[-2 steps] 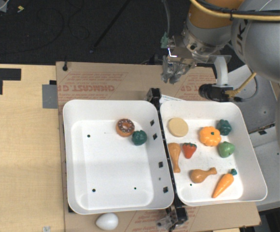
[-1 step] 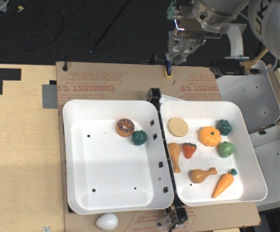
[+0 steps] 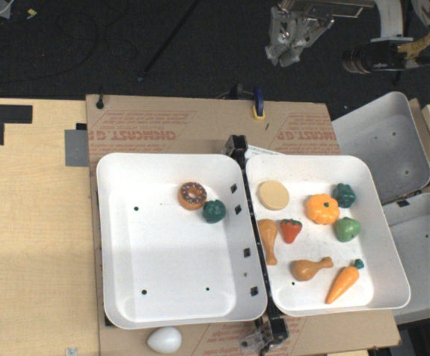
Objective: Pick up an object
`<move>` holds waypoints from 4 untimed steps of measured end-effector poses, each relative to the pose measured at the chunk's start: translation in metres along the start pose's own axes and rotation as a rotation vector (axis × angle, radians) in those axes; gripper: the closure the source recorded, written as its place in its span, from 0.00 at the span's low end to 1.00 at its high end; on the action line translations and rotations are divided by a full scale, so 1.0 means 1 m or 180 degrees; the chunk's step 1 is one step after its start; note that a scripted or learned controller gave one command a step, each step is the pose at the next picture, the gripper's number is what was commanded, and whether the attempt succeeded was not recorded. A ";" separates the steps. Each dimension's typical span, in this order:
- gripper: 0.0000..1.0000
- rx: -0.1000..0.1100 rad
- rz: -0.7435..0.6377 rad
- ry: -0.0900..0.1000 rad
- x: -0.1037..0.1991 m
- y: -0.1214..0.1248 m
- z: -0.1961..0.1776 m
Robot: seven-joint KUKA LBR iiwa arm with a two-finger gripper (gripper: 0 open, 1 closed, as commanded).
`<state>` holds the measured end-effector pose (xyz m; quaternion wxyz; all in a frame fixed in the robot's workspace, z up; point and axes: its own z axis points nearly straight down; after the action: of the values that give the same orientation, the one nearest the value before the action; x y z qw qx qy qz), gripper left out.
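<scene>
My gripper (image 3: 289, 47) hangs high over the dark floor behind the bench, far from both bins, with nothing seen in it. The left bin (image 3: 126, 273) holds a chocolate-glazed donut (image 3: 193, 195) and a dark green vegetable (image 3: 213, 211) touching its right side. In the right bin (image 3: 382, 273) lie a tan round biscuit (image 3: 273, 195), an orange pumpkin (image 3: 322, 208), a dark green piece (image 3: 342, 194), a green pepper (image 3: 347, 229), a red strawberry (image 3: 290, 230), two chicken drumsticks (image 3: 268, 239) (image 3: 310, 268) and a carrot (image 3: 342, 282).
A white egg (image 3: 164, 340) rests on the bench outside the left bin's front edge. A black divider with clips (image 3: 248, 221) runs between the bins. A grey metal plate (image 3: 389, 136) stands to the right of the bins. Cardboard (image 3: 170, 124) lies under them.
</scene>
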<state>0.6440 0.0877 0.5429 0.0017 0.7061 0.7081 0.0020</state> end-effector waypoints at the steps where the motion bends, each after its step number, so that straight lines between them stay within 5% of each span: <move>1: 1.00 0.0033 0.0026 -0.0006 -0.082 0.000 0.006; 2: 1.00 0.0035 0.0025 -0.0004 -0.149 -0.008 0.006; 3: 1.00 0.0033 -0.0039 0.0009 -0.010 -0.074 0.004; 4: 1.00 0.0036 0.0024 -0.0006 -0.075 -0.092 0.021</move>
<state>0.5526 0.0126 0.5210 -0.0016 0.7088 0.7054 -0.0027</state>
